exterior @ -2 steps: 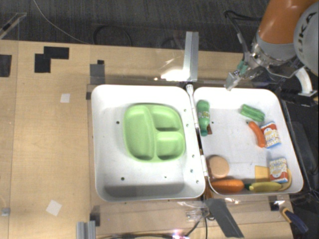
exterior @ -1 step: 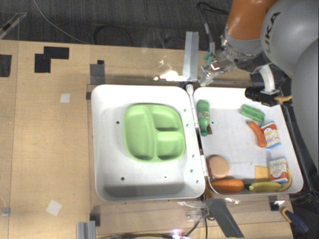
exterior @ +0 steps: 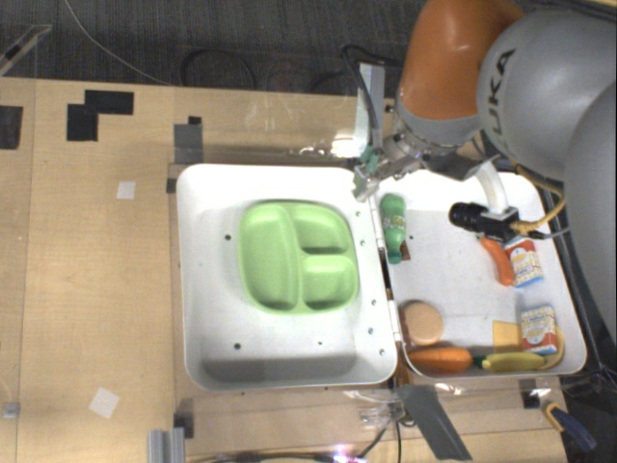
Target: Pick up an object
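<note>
Gripper (exterior: 365, 177) sits over the far end of the ridge where the two bins meet, at their back rims. Open or closed: cannot tell from this angle. Nothing seen in its grasp. Arm (exterior: 545, 75) comes in from the upper right, with the orange band (exterior: 451, 46) directly above the wrist.

Left to right:
- Bench (exterior: 87, 287): pale wood, bare on the left side.
- Left bin (exterior: 207, 258): holds one green plate (exterior: 294, 257) with three compartments, lying flat near the bin's middle.
- Right bin (exterior: 453, 283): all the small objects are here.
  - Green bottle (exterior: 392, 220) lies on its side along the left wall, its top end just beside the gripper and below it.
  - Tan bun (exterior: 422, 323) is near the front left corner.
  - Orange object (exterior: 442, 359) lies against the front wall, just in front of the bun.
  - Carrot (exterior: 496, 258) is right of centre, tilted, touching a small red and white carton (exterior: 525, 263) on its right.
  - Yellow block (exterior: 504, 334) is near the front wall.
  - Banana (exterior: 516, 361) lies along the front wall, just in front of the block.
  - Second carton (exterior: 538, 326) stands in the front right corner, just beside the block.
</note>
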### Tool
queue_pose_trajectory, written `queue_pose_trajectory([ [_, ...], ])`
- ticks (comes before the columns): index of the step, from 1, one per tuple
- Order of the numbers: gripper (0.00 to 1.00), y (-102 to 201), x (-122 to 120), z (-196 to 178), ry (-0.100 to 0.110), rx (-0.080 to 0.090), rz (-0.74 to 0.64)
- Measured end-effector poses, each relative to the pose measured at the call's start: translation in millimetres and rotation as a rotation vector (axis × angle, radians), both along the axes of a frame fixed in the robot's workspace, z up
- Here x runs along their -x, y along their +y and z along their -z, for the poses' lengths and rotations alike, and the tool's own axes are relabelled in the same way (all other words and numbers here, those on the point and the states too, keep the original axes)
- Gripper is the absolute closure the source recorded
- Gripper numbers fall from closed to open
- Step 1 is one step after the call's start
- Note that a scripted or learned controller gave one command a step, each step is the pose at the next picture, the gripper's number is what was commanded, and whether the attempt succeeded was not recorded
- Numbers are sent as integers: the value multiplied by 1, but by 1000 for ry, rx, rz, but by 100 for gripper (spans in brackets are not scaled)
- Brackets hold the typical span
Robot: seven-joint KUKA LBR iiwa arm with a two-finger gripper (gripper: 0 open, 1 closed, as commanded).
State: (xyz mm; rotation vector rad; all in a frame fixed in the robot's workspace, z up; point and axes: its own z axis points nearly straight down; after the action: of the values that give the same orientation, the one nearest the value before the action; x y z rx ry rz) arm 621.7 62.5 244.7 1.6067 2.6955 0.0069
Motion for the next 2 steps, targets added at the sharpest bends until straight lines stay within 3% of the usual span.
queue_pose_trajectory([
  [1,100,-73,-22,-39,-5,5,-272],
  [2,100,-122,20,3,-1,6,-556],
])
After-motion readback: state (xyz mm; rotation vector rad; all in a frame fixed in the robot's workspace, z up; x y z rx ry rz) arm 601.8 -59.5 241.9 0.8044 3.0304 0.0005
